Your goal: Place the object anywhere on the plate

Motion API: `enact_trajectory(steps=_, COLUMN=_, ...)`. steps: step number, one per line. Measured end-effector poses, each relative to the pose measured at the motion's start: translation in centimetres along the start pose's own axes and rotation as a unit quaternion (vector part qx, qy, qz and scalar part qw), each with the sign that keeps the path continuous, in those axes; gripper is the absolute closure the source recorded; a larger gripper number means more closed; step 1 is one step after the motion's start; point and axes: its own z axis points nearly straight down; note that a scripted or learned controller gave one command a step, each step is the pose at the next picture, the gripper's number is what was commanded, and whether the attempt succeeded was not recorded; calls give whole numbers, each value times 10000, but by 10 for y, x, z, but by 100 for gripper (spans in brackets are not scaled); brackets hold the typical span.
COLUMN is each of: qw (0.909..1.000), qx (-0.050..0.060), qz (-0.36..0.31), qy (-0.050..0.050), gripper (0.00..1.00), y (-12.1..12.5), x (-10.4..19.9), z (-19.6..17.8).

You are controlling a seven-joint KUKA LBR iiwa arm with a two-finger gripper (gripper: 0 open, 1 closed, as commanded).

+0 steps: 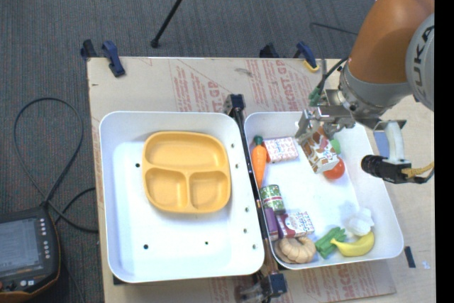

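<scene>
Yellow plate (187,171) in white left bin (120,152); orange carrot (259,163), yellow banana (355,245), red tomato (334,169) in right bin (386,216).

The plate (187,172) is a yellow-orange plastic one, squarish with rounded corners and split into three sections: one long one across the far side, two smaller ones nearer the camera. It's sitting flat in the left white bin, toward the far half. The object looks like a small carton (318,150), white with reddish print, tilted in the far part of the right bin, right under the arm's wrist, touching a red-orange round thing beside it.
</scene>
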Motion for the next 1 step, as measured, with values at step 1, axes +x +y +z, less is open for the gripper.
enact_trajectory(steps=1, qw=10000, qx=9, qz=12, qy=5, gripper=100, y=-86, x=17, z=17)
